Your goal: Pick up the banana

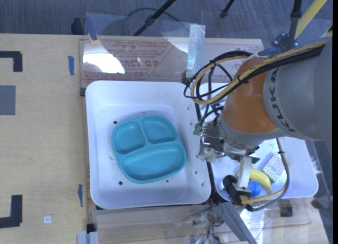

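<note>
The banana (pixel 260 177) lies in the right bin (pixel 311 185), toward its front edge and somewhat nearer its left wall than its right. A small blue thing (pixel 254 189) touches its front side, and a patterned packet (pixel 275 167) lies just beside it toward the back. The arm (pixel 274 97) leans in over this bin and covers much of it. The hand (pixel 214 149) hangs under the wrist, above the wall that the right bin shares with the left bin (pixel 100 132), where a blue divided plate (pixel 150 148) lies. Whether the hand is spread or pressed together I cannot tell, and nothing is seen held in it.

The main risk, as I judge it, is aim: the hand seems to sit to the left of the banana, not over it, so a straight descent could strike the shared wall or close on nothing. The crowding neighbours could also be pinched along with the fruit, and its curved, smooth skin may slip from a shallow hold
</note>
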Tool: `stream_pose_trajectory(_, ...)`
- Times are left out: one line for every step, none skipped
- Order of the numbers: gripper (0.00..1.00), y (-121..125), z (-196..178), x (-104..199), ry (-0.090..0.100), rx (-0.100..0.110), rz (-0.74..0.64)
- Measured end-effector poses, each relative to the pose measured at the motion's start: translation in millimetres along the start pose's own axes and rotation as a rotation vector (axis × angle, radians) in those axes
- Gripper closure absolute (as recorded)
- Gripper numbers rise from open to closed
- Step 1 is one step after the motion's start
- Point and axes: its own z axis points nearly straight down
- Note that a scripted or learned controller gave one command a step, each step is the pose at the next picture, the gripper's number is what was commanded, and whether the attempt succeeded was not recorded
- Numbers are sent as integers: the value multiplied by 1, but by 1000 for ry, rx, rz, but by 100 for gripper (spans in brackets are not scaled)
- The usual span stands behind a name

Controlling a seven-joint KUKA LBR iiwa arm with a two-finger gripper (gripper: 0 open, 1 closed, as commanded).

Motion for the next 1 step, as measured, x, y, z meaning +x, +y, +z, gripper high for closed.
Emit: stream_pose_trajectory(0,-3,81,41,-1,-21,-346)
